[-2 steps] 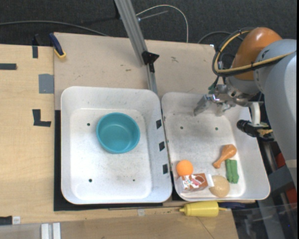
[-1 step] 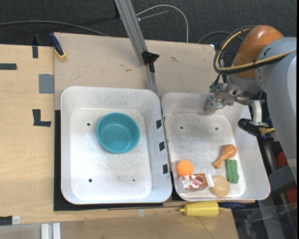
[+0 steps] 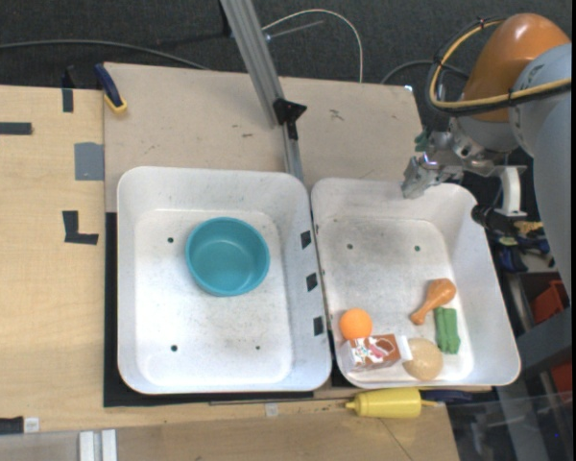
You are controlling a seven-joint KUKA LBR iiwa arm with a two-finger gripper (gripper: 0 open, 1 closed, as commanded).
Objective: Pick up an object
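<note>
My gripper (image 3: 415, 182) hangs over the far rim of the right bin (image 3: 384, 229), with nothing visible between its fingers. Near that bin's front right corner lie an orange ball (image 3: 356, 324), a red-and-white packet (image 3: 375, 351), a pale round bun-like item (image 3: 423, 359), a brown drumstick-shaped toy (image 3: 433, 300) and a green piece (image 3: 447, 330). All of them sit well in front of the gripper and apart from it. A teal bowl (image 3: 228, 255) stands upright in the left bin (image 3: 154, 286).
A yellow bottle (image 3: 390, 403) lies on the bench just outside the right bin's front rim. A grey metal pole (image 3: 259, 60) slants down to the gap between the bins. Cables loop behind the bench by the arm.
</note>
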